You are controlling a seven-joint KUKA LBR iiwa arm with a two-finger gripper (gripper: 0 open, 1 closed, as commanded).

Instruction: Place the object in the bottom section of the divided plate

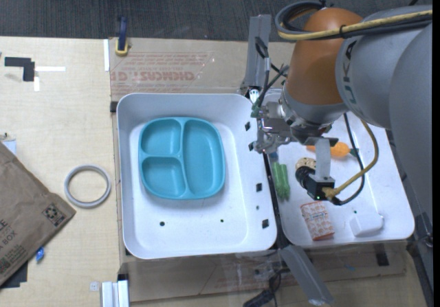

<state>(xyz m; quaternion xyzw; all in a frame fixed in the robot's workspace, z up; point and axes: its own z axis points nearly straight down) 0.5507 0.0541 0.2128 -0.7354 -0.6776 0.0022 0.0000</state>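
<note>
Red mirrored lettering runs across the flattened cardboard (161,69) lying behind the left bin (130,182); it is reversed and too faint to read with confidence. At the lower left of the bench (55,120) a brown cardboard box (24,216) carries black print ending in "BOX" and a small square code label. In the right bin (395,182), a small carton (317,220) with red and white print lies near the front edge, its text too small to make out. The blue divided plate (183,158) sits in the left bin, all three sections bare. The end effector (271,137) hangs over the seam between the two bins, just right of the plate, and whether it is wide or narrow cannot be told, since the wrist covers it. A green stick-shaped object (280,179) lies just below the end effector along the right bin's left wall. An orange object (335,150) shows beside the wrist, partly hidden. A white block (366,224) rests near the carton. A ring of tape (87,185) lies on the bench left of the bins.
</note>
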